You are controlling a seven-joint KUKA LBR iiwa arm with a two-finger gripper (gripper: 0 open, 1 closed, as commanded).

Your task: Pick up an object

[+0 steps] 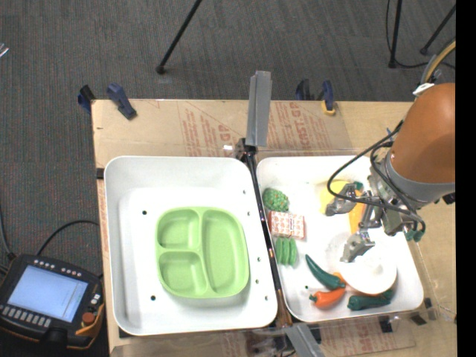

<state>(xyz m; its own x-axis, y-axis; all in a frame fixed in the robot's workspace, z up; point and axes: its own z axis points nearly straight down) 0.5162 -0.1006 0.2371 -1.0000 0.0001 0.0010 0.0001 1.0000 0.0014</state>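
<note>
**A:** Start at the near edge. What do you have in front of you?

**B:** Nearest you, at bottom left, sits one teach pendant [48,297] with a lit screen, on the floor beside the bench. Above it come two white bins side by side: the left bin [123,192] and the right bin [297,171].

**A:** Count the left one for me.

**B:** You have one thing there, a green divided plate [202,253] with three compartments, lying flat near the middle.

**A:** And the right one?

**B:** Along its near wall you'll see one orange pepper [327,297], one dark green pepper [324,272] just above it, and another green vegetable [370,301] at the right. One white plate [370,277] lies touching those three. Further back on the left side lie one bunch of green beans [286,250], one red-and-white checked packet [287,224] and one knobbly green piece [276,198], in a row going away from you. One yellow object [343,198] lies further in, partly behind the gripper.

**A:** The gripper?

**B:** You have one gripper [355,229], hanging over the right bin above the white plate. Its two fingers stand spread apart with nothing between them.

**A:** Beyond the bins?

**B:** Three blue clamps on the bench's far edge, two at the left [119,100] and one at the right [325,94].
</note>
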